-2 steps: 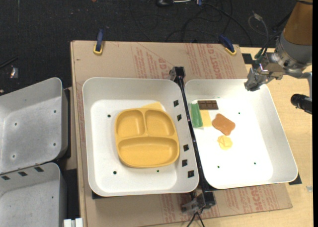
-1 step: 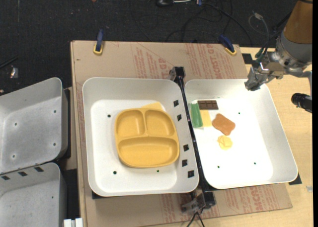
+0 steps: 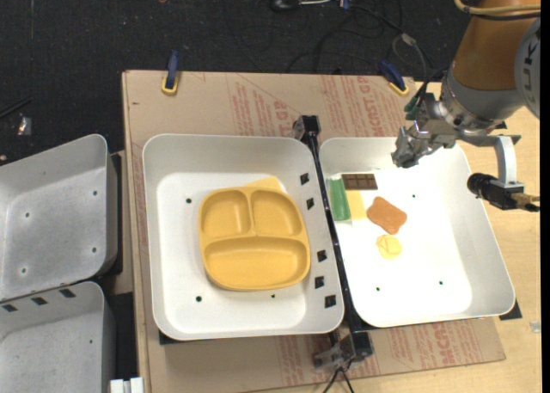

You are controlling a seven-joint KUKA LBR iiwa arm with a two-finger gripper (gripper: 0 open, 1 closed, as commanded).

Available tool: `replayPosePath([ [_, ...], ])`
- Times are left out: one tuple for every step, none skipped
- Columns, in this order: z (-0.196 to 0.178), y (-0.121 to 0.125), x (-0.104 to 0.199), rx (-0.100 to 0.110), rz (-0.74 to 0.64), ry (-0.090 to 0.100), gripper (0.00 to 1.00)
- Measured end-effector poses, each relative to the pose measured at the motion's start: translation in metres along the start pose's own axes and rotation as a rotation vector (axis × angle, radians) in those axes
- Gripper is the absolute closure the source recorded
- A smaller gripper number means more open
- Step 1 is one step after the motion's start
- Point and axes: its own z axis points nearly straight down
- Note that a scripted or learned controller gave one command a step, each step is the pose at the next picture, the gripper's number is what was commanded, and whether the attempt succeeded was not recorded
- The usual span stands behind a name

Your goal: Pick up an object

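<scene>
The right bin [image 3: 447,297] holds a green block [image 3: 340,203], a brown chocolate-like bar [image 3: 359,181], an orange piece [image 3: 387,215] and a small yellow piece [image 3: 389,247]. My gripper [image 3: 406,157] hangs over the bin's far edge, up and to the right of the brown bar, with nothing seen between its fingers. The grey and orange arm comes in from the upper right.
The left bin [image 3: 172,297] holds a yellow divided tray [image 3: 254,239]. A black divider [image 3: 320,202] runs between the bins. Clamps [image 3: 171,73] pin the cardboard base at the far edge. Spare white bins [image 3: 51,211] lie at the left.
</scene>
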Motion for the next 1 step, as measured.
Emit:
replayPosePath([
  [0.0143,-0.0011,0.0552,-0.001,-0.001,0.000,1.00],
])
